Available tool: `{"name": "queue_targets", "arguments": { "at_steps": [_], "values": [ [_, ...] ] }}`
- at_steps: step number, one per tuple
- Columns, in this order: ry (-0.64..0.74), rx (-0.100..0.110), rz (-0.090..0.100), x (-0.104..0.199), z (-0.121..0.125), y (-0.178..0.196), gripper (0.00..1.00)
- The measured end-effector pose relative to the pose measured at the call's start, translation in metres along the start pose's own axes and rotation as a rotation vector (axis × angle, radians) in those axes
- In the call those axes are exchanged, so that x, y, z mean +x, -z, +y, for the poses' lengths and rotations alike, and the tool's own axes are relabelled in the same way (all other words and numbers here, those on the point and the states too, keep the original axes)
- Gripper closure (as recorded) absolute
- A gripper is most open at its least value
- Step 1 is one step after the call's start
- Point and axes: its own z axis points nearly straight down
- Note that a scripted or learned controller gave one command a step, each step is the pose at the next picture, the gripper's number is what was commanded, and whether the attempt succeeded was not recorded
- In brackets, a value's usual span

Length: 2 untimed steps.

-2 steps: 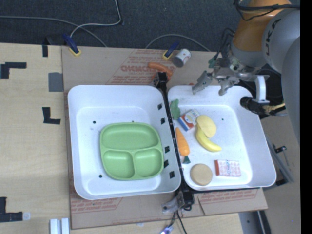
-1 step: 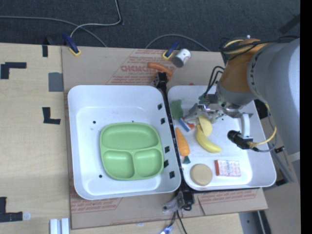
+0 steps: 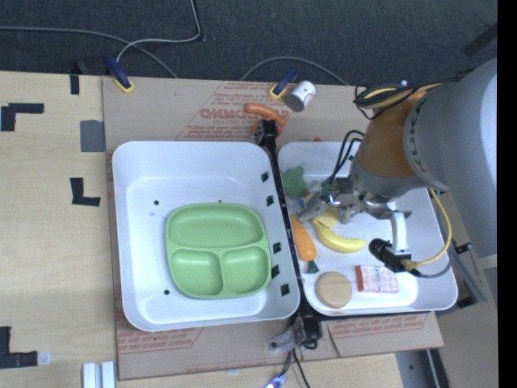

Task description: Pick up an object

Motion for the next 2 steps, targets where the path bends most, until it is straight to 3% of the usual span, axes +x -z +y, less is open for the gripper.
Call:
{"name": "queue_targets", "arguments": {
  "at_steps": [1,2],
  "values": [
    [0.000,0.000,-0.001,0.000,0.000,0.010,1.00],
    [0.002,0.006,0.003,0.070,-0.049,0.098,1.00]
  ]
}}
